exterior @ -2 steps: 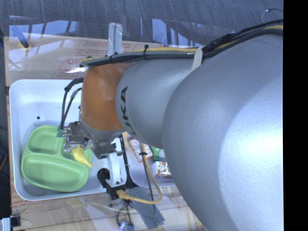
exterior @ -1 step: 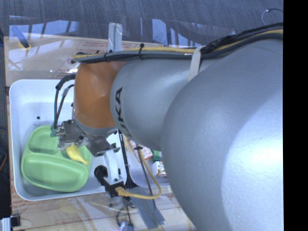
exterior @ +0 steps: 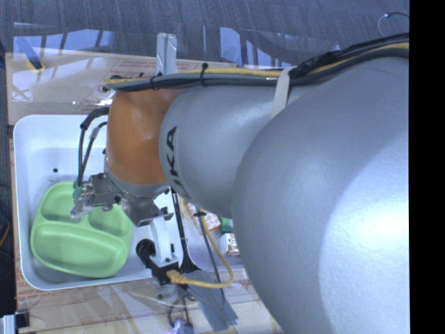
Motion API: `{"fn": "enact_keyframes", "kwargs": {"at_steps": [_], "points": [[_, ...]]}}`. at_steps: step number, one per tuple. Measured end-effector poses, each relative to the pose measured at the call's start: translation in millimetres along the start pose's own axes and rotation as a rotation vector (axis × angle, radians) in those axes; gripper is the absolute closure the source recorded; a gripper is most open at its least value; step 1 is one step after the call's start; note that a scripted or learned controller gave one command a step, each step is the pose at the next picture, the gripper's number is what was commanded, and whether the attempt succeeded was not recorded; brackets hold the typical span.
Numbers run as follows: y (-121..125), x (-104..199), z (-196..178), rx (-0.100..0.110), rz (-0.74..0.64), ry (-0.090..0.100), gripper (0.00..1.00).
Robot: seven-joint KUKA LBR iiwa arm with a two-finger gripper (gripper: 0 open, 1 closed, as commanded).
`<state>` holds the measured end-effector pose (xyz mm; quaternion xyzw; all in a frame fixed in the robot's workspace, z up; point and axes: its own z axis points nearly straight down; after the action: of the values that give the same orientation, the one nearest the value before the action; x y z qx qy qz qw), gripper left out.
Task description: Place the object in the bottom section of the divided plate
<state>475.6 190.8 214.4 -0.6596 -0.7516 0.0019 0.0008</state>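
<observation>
A white bin [exterior: 28,158] is seen on the bench, and a green divided plate [exterior: 73,245] is laid inside it. The gripper [exterior: 87,204] is positioned above the plate's upper sections; its state cannot be told.

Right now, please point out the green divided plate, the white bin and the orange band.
green divided plate [exterior: 76,245], camera view, its large bottom section.
white bin [exterior: 42,141], camera view, bare floor near the far-left corner.
orange band [exterior: 135,141], camera view, its middle.
</observation>
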Motion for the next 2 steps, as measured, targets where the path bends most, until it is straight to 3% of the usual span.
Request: {"fn": "enact_keyframes", "kwargs": {"at_steps": [1, 2], "points": [[-0.1, 0.2, -8.9, 0.004, -0.002, -0.001, 1.0], [0.7, 4.9, -12.5, -0.002, 0.06, 0.0, 1.0]]}}
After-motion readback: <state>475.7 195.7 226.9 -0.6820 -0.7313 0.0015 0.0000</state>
